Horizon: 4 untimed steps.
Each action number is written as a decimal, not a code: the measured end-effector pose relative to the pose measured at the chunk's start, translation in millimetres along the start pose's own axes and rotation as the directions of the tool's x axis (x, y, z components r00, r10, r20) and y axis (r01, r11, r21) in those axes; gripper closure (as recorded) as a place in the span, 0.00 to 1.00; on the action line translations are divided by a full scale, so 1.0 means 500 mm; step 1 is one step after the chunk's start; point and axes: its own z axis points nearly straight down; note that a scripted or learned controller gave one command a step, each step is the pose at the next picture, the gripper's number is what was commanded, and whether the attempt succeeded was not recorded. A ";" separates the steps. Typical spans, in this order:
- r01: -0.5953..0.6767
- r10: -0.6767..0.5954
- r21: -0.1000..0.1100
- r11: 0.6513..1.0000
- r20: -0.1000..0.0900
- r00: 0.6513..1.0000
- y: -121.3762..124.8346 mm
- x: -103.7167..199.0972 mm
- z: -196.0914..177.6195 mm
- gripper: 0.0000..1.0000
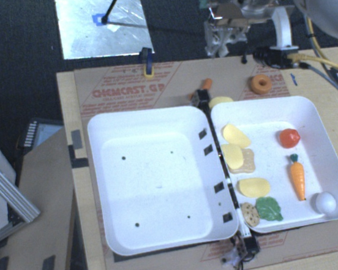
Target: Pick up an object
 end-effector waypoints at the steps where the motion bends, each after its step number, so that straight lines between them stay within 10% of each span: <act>1: 0.000 0.000 0.002 1.000 -0.001 1.000 -0.002 0.137 -0.116 1.00; 2: -0.003 0.003 0.024 1.000 0.004 1.000 -0.014 0.257 0.233 1.00; 3: 0.000 0.000 -0.006 1.000 -0.006 1.000 -0.098 0.337 -0.085 1.00; 4: -0.005 0.005 0.001 1.000 -0.001 1.000 -0.142 0.331 -0.253 1.00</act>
